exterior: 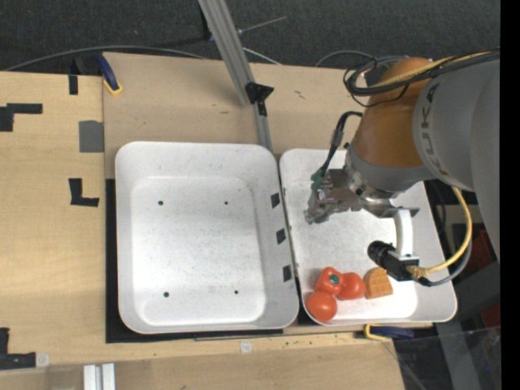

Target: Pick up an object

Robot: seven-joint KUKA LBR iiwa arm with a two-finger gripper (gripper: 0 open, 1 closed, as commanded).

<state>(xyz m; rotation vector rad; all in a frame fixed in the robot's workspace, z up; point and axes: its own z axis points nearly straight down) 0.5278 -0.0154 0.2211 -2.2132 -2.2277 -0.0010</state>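
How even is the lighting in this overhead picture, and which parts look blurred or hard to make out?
Camera view: soft, even light, with no harsh glare on the left bin or the right bin; the grey arm at the right edge looks large and soft; the gripper is small and murky; the red toys cast only faint shadows.
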